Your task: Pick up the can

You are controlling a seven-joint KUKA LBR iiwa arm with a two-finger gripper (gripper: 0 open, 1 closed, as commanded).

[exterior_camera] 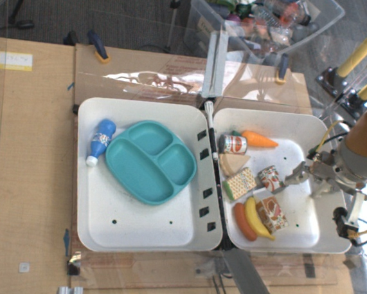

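The small red-and-white metal can (233, 144) lies on its side at the right bin's far-left corner, well left of the jaws (295, 178), whose state I cannot tell. Approach should clear the orange carrot (259, 140) touching it.

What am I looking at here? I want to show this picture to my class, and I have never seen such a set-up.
One camera, fixed above a bench, looks down at a slant on two shallow white bins. The left bin holds a teal divided plate and a blue and white bottle. The right bin holds toy food: a carrot, a banana, a sandwich piece, a small carton and two cans, one by the divider and one nearer the middle. The machine at the right is a robot arm; its gripper hangs over the right bin beside the middle can. It holds nothing yet.
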